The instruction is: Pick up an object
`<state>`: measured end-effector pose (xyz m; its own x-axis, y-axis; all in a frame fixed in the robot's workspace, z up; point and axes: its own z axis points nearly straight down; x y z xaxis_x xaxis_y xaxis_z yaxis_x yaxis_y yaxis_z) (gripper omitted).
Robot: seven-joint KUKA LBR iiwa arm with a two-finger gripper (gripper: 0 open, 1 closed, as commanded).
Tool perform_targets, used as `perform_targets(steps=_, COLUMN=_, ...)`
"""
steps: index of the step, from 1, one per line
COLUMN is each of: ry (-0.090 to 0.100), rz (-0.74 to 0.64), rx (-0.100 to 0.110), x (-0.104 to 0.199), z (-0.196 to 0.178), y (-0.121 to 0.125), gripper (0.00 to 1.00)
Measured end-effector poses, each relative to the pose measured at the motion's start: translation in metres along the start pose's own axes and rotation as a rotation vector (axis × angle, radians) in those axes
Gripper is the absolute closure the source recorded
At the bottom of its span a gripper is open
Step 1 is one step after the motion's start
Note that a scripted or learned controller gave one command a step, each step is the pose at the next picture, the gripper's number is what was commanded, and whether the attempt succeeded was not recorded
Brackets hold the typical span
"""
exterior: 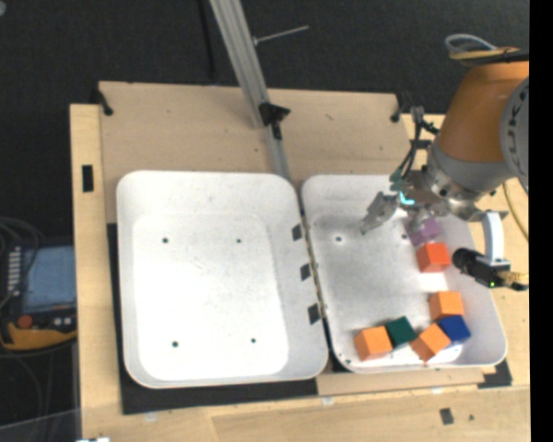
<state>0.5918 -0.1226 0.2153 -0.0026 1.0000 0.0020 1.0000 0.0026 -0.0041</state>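
My gripper (396,215) hangs over the upper part of the right bin (350,274), under the grey and orange arm. Just to its right, partly hidden by the wrist, lies a purple block (424,231). An orange block (433,257) sits right below that. Along the bin's near right corner are another orange block (447,303), a blue block (454,328), a third orange block (431,342), a green block (401,330) and one more orange block (373,342). I see nothing held in the gripper.
The left bin (212,274) lies beside the right one, with black clips (306,270) along the shared rim. A slanted metal rail (249,72) rises behind the bins. A black fitting with a cable (479,267) sticks out at the arm's right.
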Motion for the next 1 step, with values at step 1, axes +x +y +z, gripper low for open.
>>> perform_targets(steps=1, ry=0.0, rz=0.001, rx=-0.005, x=0.0, z=-0.0024, y=0.001, gripper=0.0)
